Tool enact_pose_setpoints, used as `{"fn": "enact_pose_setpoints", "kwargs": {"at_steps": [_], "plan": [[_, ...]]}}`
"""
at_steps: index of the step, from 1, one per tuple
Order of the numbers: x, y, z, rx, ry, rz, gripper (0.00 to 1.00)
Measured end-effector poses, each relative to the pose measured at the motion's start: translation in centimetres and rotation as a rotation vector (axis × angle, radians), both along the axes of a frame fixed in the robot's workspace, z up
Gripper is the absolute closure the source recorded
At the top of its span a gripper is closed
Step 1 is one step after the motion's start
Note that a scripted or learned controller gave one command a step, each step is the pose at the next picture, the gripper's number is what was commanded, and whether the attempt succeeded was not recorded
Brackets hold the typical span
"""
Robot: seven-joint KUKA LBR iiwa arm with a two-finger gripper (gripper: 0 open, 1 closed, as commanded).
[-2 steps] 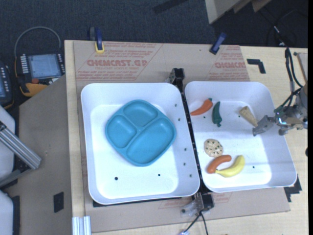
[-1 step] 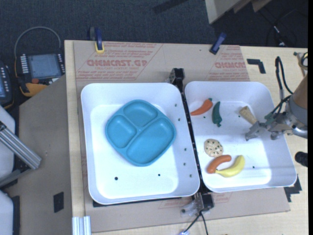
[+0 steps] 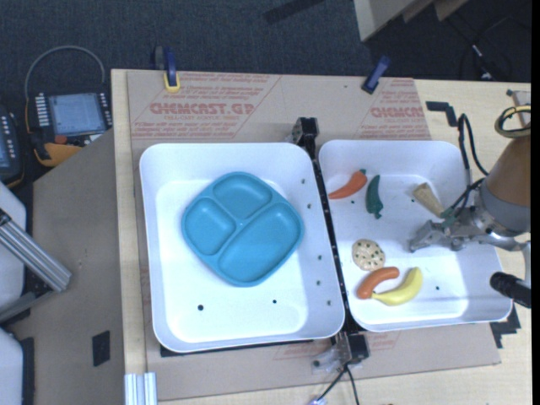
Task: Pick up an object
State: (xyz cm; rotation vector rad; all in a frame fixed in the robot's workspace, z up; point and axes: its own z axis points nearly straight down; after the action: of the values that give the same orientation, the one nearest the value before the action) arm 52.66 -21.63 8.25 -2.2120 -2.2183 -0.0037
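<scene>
We start at the far left, well away from the end effector [image 3: 419, 241], where a blue divided plate [image 3: 243, 227] lies in the left bin [image 3: 160, 226]; it plays no part in the coming move. In the right bin [image 3: 447, 306] the pickable things begin. An orange pepper [image 3: 348, 185] and a green pepper [image 3: 374, 196] lie up and to the left of the end effector. A cookie [image 3: 367, 253] sits just left of it and slightly below. A sausage [image 3: 376, 281] and a banana [image 3: 402, 288] touch each other below and left, their long axes slanting up toward the right. A tan wedge [image 3: 427, 198] lies just above. We judge the cookie the nearest target, a short reach to the left. We cannot tell how wide the end effector stands; nothing is visibly held.
</scene>
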Motion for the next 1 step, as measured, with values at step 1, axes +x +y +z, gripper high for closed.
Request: {"fn": "enact_pose_setpoints", "kwargs": {"at_steps": [1], "plan": [[0.03,-0.22,1.23,-0.006,-0.004,-0.002,1.00]]}}
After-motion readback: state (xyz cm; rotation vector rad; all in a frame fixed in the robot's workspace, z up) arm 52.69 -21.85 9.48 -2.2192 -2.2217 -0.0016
